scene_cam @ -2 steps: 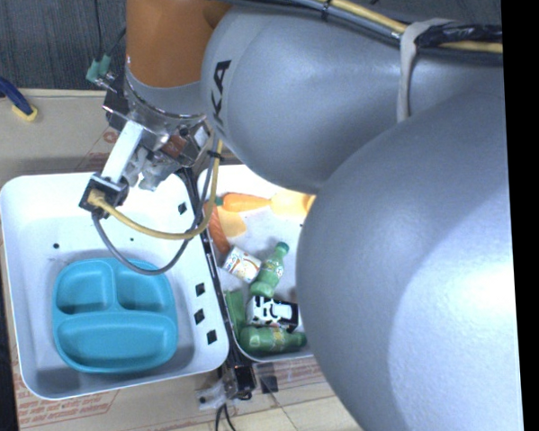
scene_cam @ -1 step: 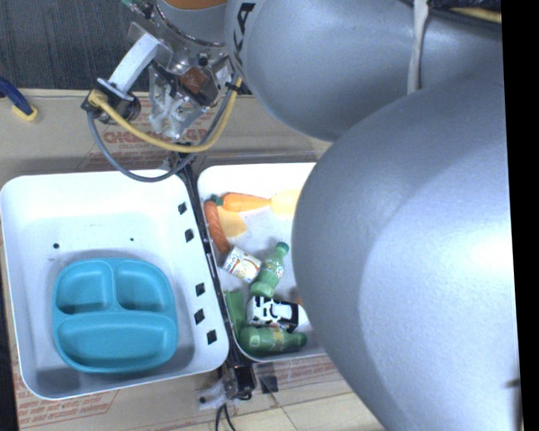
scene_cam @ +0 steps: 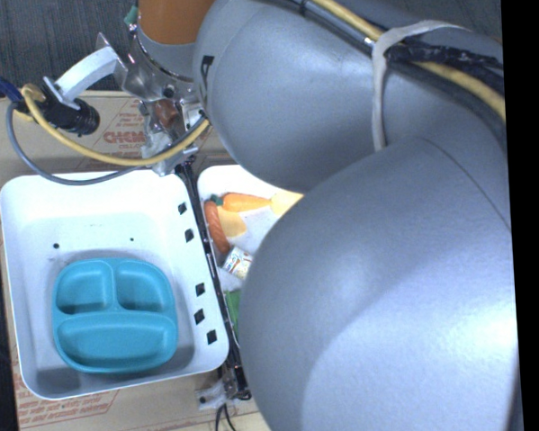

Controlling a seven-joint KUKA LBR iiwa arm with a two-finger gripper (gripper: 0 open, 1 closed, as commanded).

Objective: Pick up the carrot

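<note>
Tool [scene_cam: 170, 125]: hanging near the top of the view, above the far end of the divider between the two bins, just below the arm's orange band [scene_cam: 173, 12]; whether it is gripping anything, I cannot tell, as its tip is blurring into cables and metal parts.
Carrot [scene_cam: 214, 224]: lying in the right bin [scene_cam: 215, 179], hard against the wall shared with the left bin, an orange piece with a yellow-orange item [scene_cam: 247, 203] just beside it.
Arm [scene_cam: 370, 250]: looming over most of the right bin and hiding much of its contents.
Left bin [scene_cam: 35, 213]: holding a blue divided tray [scene_cam: 115, 315].
Progress: judging from this, the pick is not yet done; the carrot is resting in the bin.
Remaining: lowering onto the carrot, closing on it, lifting it clear.
</note>
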